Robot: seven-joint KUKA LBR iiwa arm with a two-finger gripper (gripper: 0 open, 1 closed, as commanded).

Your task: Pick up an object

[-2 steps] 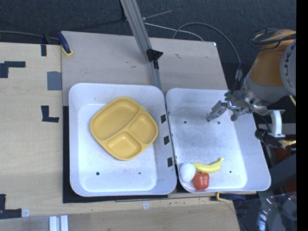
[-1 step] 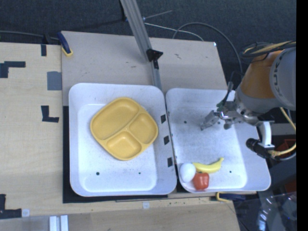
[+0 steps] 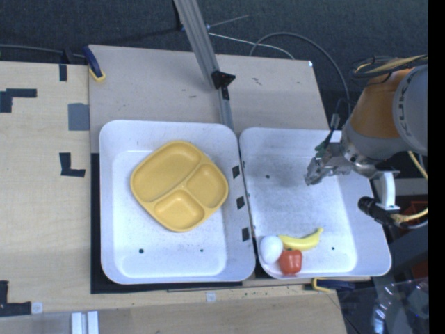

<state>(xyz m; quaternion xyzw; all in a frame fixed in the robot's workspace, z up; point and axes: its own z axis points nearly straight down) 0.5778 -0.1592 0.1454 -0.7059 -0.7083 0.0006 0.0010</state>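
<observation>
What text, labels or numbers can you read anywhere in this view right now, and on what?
None. No readable words, numbers or brand marks on the yellow plate, the banana, the white egg, the red pepper, either white bin or the gripper.
The black tape marks on the wooden bench are plain shapes, not letters.

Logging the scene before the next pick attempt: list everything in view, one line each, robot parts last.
bins: two, white, side by side on the bench.
divided plate: one, yellow, three compartments, in the left bin.
banana: one, yellow, near front edge of the right bin.
egg-shaped object: one, white, left of the banana, front corner of right bin.
red pepper-like object: one, red, just below the banana.
metal pole: one, grey, slanting down toward the bins' rear.
arm: one, grey with orange band, from the right.
gripper: one, over the right bin, above bare floor.
</observation>
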